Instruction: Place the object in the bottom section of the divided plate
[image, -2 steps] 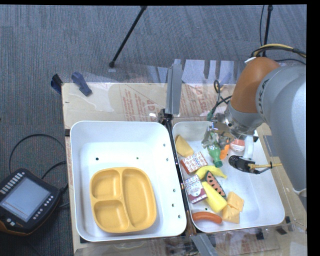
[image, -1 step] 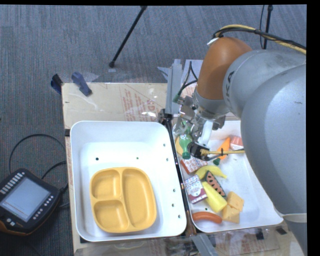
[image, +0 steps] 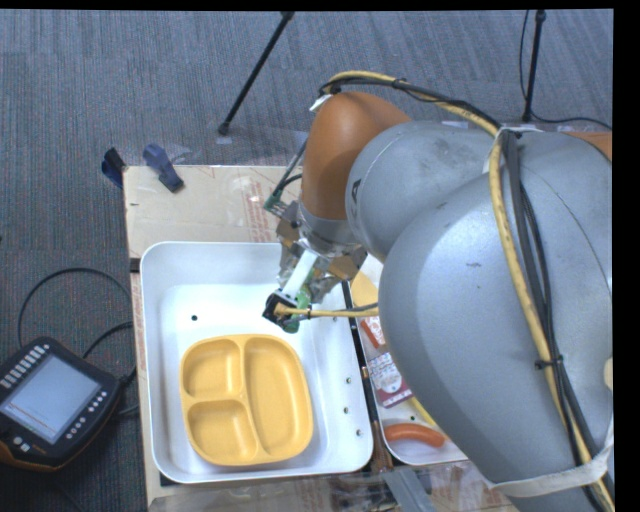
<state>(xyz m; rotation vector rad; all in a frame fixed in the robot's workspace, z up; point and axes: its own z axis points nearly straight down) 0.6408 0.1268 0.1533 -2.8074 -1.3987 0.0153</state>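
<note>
A yellow divided plate lies in the left white bin, toward its front. It has two small sections on the left and one long section on the right, and nothing lies in any of them. My gripper hangs over the back right part of that bin, just above the plate's far edge. A small green bit shows at its lower tip, but I cannot tell what it is. The large grey arm hides most of the right bin.
In the visible strip of the right bin lie an orange-red sausage, a printed packet and part of a yellow thing. A blue clamp sits on the cardboard behind the bins. A teach pendant lies on the floor to the left.
</note>
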